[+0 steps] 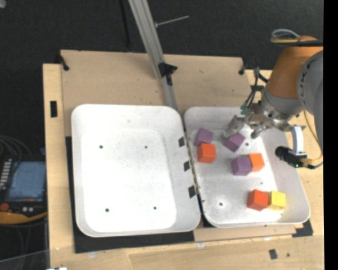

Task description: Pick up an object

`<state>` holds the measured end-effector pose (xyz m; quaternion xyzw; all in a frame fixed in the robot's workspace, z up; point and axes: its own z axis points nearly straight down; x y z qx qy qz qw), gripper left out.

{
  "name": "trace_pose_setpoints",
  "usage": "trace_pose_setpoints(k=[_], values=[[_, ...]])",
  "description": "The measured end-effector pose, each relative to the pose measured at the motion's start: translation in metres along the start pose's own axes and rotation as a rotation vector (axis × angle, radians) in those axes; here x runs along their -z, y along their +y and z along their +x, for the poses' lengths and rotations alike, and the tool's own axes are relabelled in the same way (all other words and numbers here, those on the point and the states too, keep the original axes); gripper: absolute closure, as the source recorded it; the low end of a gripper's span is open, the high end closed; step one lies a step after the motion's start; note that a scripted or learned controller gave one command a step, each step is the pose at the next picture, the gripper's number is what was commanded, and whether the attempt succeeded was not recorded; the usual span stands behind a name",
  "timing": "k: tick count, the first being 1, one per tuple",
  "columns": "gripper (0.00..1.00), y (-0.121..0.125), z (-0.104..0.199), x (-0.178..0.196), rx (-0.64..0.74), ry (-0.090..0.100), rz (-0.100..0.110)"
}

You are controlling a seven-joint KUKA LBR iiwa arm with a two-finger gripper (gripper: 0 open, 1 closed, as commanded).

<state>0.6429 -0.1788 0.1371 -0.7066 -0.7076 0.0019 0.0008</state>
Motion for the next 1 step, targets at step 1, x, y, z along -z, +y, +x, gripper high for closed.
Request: trace_pose_setpoints(k=[1], values=[[1.0, 0.0015, -0.0011, 0.0145, -0.002, 0.0, -0.008]])
